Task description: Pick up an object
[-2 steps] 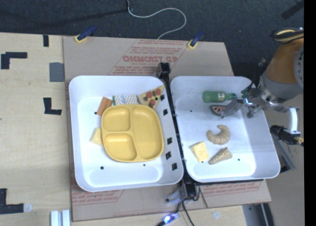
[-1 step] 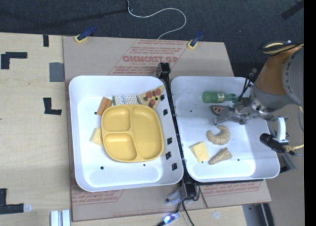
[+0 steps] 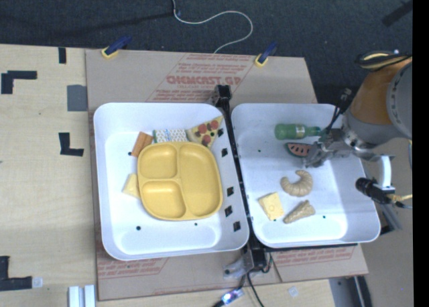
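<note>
1 claw [image 3: 316, 158] by watermelon slice [image 3: 301, 149] | slice axis left-right

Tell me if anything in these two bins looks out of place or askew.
Mostly tidy. In the left bin, the yellow divided plate lies on top of several items, covering parts of the pizza slice and other pieces along its upper and left edges. In the right bin, the green bottle lies on its side.
</note>
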